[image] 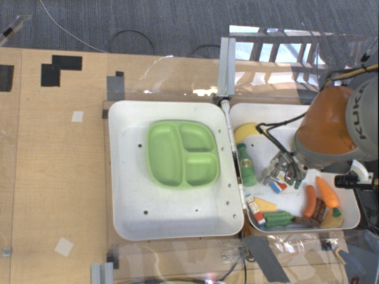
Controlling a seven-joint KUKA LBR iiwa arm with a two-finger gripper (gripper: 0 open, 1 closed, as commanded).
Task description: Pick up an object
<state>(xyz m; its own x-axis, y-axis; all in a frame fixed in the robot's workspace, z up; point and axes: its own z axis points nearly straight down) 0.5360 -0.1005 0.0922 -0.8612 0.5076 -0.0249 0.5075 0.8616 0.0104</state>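
A: Where are the objects?

B: We see them all in the right bin (355, 218). Green bottle (246, 169) lies along its left wall, yellow piece (244, 132) just above it. Small red-and-blue item (277, 186) sits mid-bin. Along the front edge: yellow wedge (265, 205), green piece (278, 219). Two orange carrot-like pieces (320, 195) near the right wall, dark brown item (320, 210) between them.

A: Gripper?

B: We have the gripper (283, 171) low over mid-bin, just above the red-and-blue item. Contact unclear. Jaw opening: we cannot tell, too small and cluttered.

A: Left side?

B: Left bin (130, 218) holds a green divided plate (182, 154), well apart from the arm.
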